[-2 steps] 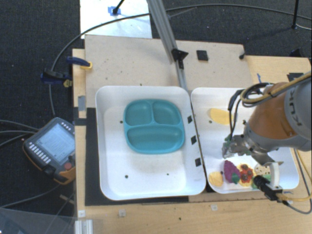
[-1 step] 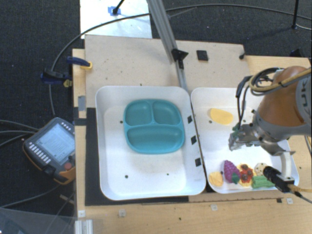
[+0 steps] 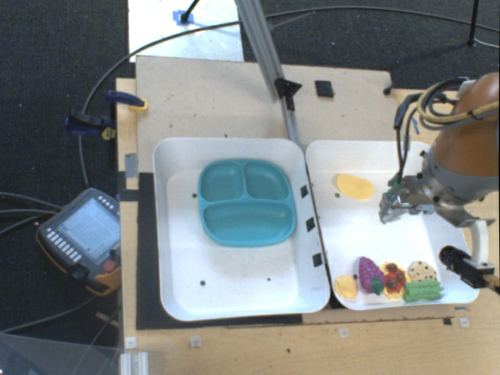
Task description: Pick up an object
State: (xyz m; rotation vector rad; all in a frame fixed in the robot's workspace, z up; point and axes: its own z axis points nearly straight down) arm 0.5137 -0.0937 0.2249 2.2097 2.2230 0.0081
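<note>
The claw (image 3: 393,209) is held low over the right bin (image 3: 367,256), just right of the chip (image 3: 355,186), probably for a grasp; nothing is seen pinched.

No text, label, brand or number can be read anywhere — the lit screen of the teach pendant (image 3: 84,237) at the left edge of the frame shows only a pale blur — nothing legible.

Grey jointed metal arm (image 3: 449,180) with a rounded orange band (image 3: 478,108); black and yellow cables (image 3: 426,108) looped beside that band; dull grey metal jaws.
</note>
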